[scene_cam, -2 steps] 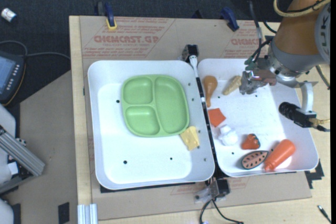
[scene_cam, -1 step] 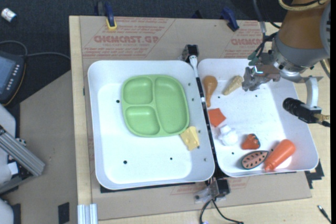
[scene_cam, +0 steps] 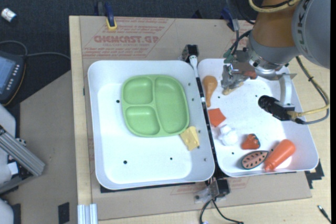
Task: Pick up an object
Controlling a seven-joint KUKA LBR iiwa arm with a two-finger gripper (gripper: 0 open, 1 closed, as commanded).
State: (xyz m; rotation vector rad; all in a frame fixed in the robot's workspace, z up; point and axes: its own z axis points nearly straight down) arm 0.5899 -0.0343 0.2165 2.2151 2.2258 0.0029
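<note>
My gripper [scene_cam: 229, 83] hangs over the upper left part of the right bin [scene_cam: 299, 131], just right of a tan pear-shaped object [scene_cam: 209, 85]. Nothing can be seen held in it. Below it in the same bin lie an orange-red block [scene_cam: 216, 116], a white lump [scene_cam: 228, 136], a small red piece [scene_cam: 250, 141], a brown oval piece [scene_cam: 254, 160] and an orange carrot [scene_cam: 280, 153].
The left bin [scene_cam: 105, 139] holds a green divided plate [scene_cam: 156, 105] and a yellow wedge [scene_cam: 190, 138] by its right wall. A black fitting with a yellow cable [scene_cam: 273, 106] reaches over the right bin. The grey and orange arm [scene_cam: 286, 13] covers the upper right.
</note>
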